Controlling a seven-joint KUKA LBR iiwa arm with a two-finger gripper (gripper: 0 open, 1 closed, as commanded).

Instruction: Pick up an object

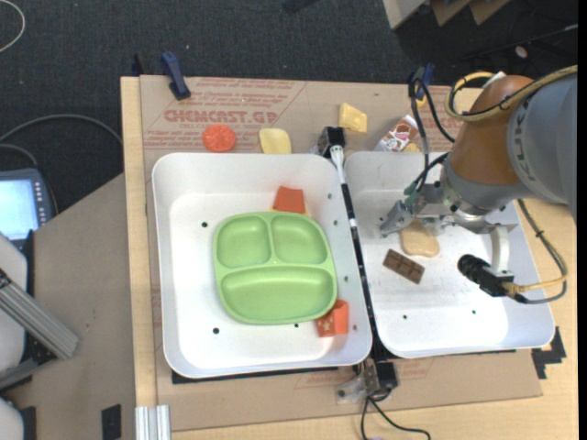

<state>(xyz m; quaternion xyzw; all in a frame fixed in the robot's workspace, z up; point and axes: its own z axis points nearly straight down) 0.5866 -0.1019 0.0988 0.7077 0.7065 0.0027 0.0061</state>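
Observation:
My gripper (415,220) hangs low in the right bin (477,333), near its back left part. Under the gripper and partly covered by it lies a tan, cookie-shaped piece (421,243). A dark brown rectangular block (403,266) lies just in front of that, apart from the gripper. In the left bin (179,246) a green divided plate (273,267) sits in the middle, with an orange block (289,200) behind it and another orange block (334,319) at its front right corner.
The grey arm with its orange band (491,126) covers the right bin's back right. Behind the bins on the cardboard lie an orange disc (218,137), two yellow pieces (274,140) (352,117) and a small packet (400,136). A black cable plug (481,275) hangs over the right bin.

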